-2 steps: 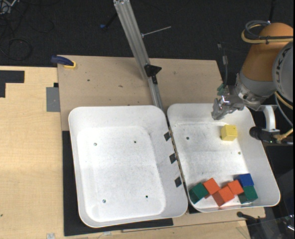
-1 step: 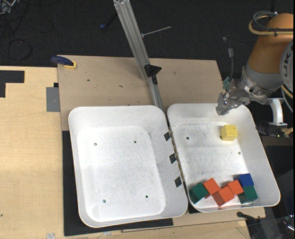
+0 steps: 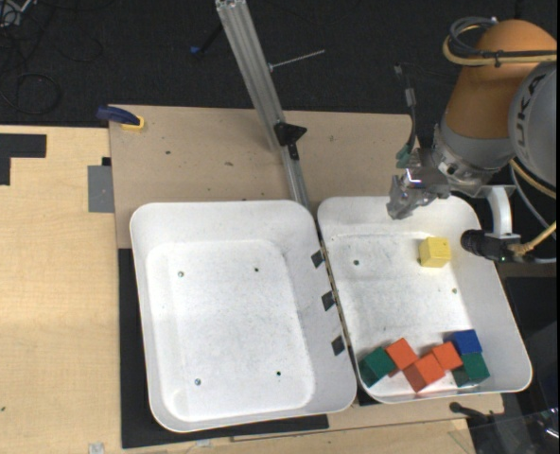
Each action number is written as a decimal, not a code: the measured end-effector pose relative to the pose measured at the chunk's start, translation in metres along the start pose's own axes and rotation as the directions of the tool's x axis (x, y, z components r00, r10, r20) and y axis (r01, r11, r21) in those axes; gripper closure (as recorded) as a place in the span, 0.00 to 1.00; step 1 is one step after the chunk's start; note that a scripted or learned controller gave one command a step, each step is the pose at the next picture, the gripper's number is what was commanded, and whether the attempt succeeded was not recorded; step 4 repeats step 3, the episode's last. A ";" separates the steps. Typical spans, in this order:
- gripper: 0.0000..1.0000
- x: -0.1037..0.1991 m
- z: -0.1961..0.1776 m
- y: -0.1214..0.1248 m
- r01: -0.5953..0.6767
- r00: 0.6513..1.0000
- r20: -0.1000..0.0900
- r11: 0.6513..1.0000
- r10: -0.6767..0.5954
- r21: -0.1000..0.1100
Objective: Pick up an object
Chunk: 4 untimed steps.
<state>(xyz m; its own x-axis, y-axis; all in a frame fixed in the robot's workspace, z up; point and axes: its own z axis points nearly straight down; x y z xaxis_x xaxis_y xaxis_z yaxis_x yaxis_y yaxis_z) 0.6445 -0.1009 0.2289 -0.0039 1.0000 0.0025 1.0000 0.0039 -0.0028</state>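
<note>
We are positioning the gripper (image 3: 405, 200) over the right bin's (image 3: 493, 320) far edge, near the yellow block (image 3: 435, 252); its opening state cannot be determined.

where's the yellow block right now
In the camera view the yellow block lies alone in the upper right of the right bin, just below and right of the gripper, well apart from the cluster of blocks at the bin's lower edge.

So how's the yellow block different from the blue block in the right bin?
The yellow block sits alone near the right bin's far end, close to the gripper; the blue block is packed among orange and green blocks at the near edge. The yellow one has open floor around it, while the blue one touches its neighbours. Both look like small cubes of similar size.
</note>
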 end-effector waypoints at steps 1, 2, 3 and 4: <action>1.00 0.059 0.009 -0.006 0.001 1.000 -0.001 1.000 -0.001 0.002; 1.00 0.108 0.017 -0.011 0.000 1.000 0.000 1.000 0.000 0.002; 1.00 0.168 0.019 -0.011 0.001 1.000 0.000 1.000 -0.001 0.000; 1.00 0.168 0.019 -0.011 0.001 1.000 0.000 1.000 -0.001 0.000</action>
